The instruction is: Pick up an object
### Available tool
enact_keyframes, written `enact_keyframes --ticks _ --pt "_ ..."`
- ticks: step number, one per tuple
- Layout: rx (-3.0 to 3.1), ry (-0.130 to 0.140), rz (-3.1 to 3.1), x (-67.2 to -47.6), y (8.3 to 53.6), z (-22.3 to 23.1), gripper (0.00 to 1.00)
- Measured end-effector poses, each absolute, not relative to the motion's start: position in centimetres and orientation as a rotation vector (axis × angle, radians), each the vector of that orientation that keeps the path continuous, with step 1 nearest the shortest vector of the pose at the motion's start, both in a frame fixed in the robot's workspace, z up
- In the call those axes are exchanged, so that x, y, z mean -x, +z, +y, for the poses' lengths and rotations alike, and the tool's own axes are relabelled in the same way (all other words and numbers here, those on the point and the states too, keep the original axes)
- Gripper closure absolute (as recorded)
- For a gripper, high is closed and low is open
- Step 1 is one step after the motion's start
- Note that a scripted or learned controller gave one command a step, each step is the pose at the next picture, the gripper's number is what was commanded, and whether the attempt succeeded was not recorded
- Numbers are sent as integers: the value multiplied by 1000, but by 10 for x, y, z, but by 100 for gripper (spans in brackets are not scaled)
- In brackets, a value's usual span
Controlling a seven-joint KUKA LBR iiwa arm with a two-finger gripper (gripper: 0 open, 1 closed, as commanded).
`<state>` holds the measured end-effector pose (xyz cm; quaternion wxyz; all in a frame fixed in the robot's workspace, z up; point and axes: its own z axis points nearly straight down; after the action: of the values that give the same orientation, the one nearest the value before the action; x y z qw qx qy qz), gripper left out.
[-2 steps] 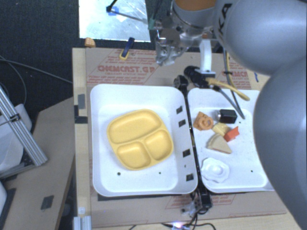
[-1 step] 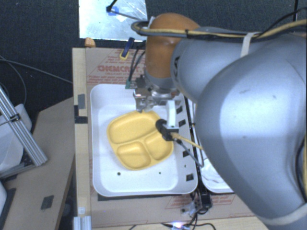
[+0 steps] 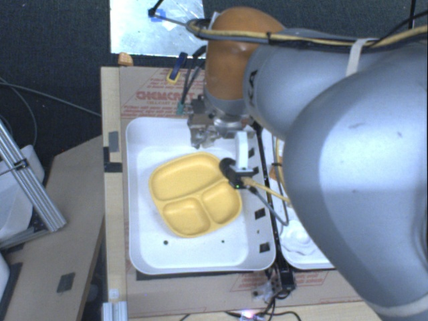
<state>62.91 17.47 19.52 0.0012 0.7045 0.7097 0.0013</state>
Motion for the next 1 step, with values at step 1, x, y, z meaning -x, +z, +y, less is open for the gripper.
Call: enact_keyframes --ticks 1 --pt "-2209 14 2233 -579 295 239 100"
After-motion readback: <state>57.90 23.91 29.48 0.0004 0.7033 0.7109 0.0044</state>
